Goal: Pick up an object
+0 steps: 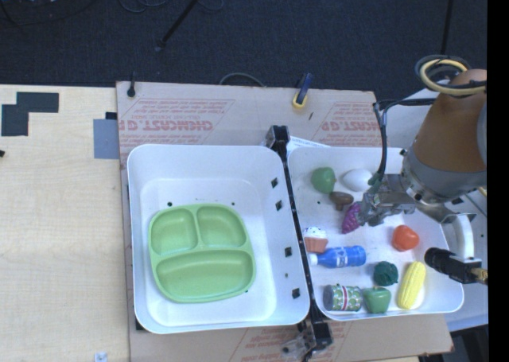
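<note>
I see the candidates for picking all lying in the right bin [453, 293]. At its far end a dark green rounded piece [323, 179] sits beside a white egg-shaped one [357, 179], with a small brown lump [341, 200] just in front of them. A purple grape bunch [352, 219] lies near the middle, an orange-red fruit [406, 238] to its right. A blue bottle [340, 257] lies on its side, its white cap pointing left. Along the near wall I see a labelled can [342, 297] on its side, a green pepper [377, 299] touching it, a yellow corn cob [411, 285], and a dark teal lump [386, 273].
</note>
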`<state>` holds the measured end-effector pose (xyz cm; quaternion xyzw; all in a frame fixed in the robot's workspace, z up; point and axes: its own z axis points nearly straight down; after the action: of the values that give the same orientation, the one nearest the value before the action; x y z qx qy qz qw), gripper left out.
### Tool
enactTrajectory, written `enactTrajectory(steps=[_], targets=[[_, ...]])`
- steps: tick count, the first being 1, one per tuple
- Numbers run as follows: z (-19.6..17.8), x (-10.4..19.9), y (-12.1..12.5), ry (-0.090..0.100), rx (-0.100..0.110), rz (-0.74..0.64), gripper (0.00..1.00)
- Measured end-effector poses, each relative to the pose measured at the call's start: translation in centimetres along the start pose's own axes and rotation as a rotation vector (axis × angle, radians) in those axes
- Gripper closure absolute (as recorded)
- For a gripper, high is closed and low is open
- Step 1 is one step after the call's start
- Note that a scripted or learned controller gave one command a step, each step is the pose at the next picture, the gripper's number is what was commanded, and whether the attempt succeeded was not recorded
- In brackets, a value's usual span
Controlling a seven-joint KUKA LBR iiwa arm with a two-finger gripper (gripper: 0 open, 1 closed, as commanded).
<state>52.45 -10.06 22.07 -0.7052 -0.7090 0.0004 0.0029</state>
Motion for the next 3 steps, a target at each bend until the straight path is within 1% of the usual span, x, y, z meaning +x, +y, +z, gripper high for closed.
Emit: enactTrajectory(steps=[1, 2, 3], targets=[[-1.5, 5.5, 1.1, -0.001, -0.003, -0.001, 1.0], [0.1, 5.6, 0.7, -0.003, 0.0, 0.005, 1.0], [-0.1, 5.8, 1.4, -0.003, -0.002, 0.005, 1.0]])
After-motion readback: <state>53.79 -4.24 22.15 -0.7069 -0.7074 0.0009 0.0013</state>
